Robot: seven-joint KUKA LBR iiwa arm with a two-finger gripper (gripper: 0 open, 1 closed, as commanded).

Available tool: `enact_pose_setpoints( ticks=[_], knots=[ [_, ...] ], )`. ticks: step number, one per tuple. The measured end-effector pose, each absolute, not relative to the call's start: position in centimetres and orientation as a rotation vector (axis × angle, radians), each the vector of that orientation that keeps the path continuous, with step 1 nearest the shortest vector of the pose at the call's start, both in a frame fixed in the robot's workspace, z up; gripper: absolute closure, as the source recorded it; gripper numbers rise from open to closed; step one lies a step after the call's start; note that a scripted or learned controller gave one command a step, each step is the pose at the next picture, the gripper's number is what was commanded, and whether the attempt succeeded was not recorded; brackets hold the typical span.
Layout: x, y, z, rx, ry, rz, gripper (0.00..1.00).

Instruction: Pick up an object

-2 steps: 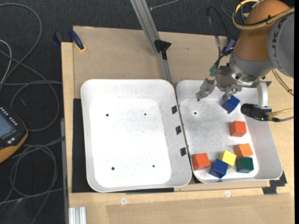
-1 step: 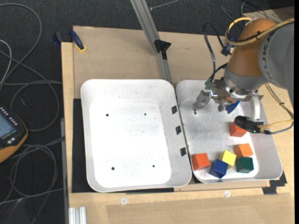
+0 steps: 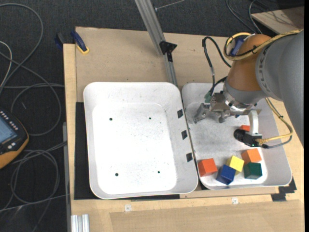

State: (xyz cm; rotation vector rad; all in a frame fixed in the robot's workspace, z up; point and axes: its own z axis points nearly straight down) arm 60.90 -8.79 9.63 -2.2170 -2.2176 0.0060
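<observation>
Five blocks (image 3: 231, 168) below end effector (image 3: 212, 114)

A pale wooden tabletop (image 3: 120, 57) is sitting on dark grey carpeted floor (image 3: 38, 13). Black cables (image 3: 19, 76) are trailing across the floor at left, where a yellow-edged handheld device (image 3: 9, 137) is lying. A grey metal pole (image 3: 154, 30) is slanting over the far side.

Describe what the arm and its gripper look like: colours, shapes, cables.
The arm is a thick, rounded grey tube entering from the right, with a glossy orange band above the wrist. Below the band sits a silvery metal wrist block, and the gripper is grey metal. Black cables loop along the wrist, a yellow cable curls beside it, and a small black module hangs off a white bracket.
</observation>
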Motion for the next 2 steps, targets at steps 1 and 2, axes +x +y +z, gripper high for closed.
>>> enact_pose_setpoints(
  ticks=[1,2],
  knots=[
    [61.1,-8.8,11.1,-2.221,-2.222,-0.004,1.00],
    [61.3,-8.4,17.5,-2.224,-2.227,-0.008,1.00]
  ],
)
